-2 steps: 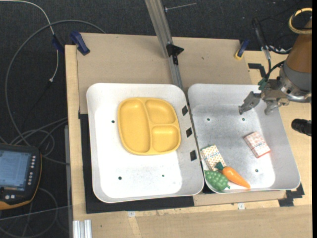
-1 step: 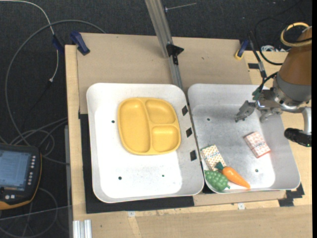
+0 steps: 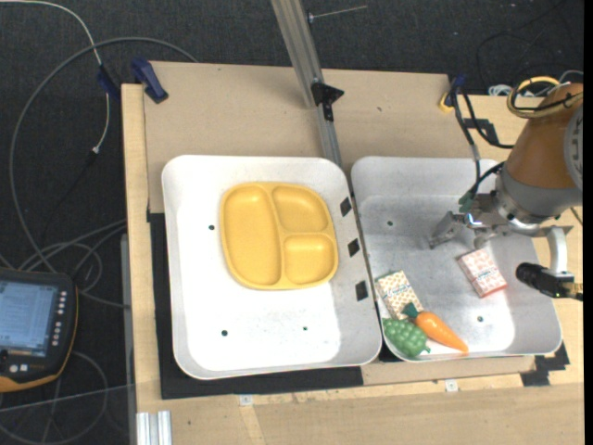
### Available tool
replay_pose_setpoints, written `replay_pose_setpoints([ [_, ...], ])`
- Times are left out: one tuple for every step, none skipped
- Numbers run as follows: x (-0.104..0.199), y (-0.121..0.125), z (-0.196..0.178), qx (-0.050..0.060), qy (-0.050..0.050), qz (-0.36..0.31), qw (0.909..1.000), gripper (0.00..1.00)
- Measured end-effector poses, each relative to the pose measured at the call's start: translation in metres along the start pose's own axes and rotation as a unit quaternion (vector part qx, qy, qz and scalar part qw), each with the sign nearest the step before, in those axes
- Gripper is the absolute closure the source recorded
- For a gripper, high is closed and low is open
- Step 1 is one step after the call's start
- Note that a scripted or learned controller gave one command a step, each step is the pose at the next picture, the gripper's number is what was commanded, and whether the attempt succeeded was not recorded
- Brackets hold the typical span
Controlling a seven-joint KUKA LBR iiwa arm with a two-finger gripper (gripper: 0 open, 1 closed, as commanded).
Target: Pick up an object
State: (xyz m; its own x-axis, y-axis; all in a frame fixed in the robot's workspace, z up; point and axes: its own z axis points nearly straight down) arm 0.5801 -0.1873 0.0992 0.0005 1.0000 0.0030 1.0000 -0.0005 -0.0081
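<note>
The arm (image 3: 542,165) is in over the right bin (image 3: 408,193), gripper (image 3: 460,230) low above the floor with its fingers spread apart and nothing between them. The nearest candidate, the pink box (image 3: 483,272), lies just beside and in front of it, flat on the bin floor and turned at an angle.

Trouble could come from that angle — close down square on a skewed box and the fingers may catch a corner and spin it away instead of clamping it. It lies flat too, so a shallow descent could just skate over the top.

The other targets look worse. The carrot (image 3: 440,330), the green piece (image 3: 407,337) and the small carton (image 3: 398,291) are bunched at the near edge of the right bin, touching or nearly so, close to the rim — go for one and a finger likely lands on a neighbour or the wall.

Over in the left bin (image 3: 185,248), a yellow tray (image 3: 278,234) with three compartments, all bare — wide and flat, a poor fit for these fingers.
</note>
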Motion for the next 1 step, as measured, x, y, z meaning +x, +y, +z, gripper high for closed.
replay_pose_setpoints([
  [0.0003,0.0027,-0.0149,-0.004,-0.001,-0.001,1.0,1.0],
])
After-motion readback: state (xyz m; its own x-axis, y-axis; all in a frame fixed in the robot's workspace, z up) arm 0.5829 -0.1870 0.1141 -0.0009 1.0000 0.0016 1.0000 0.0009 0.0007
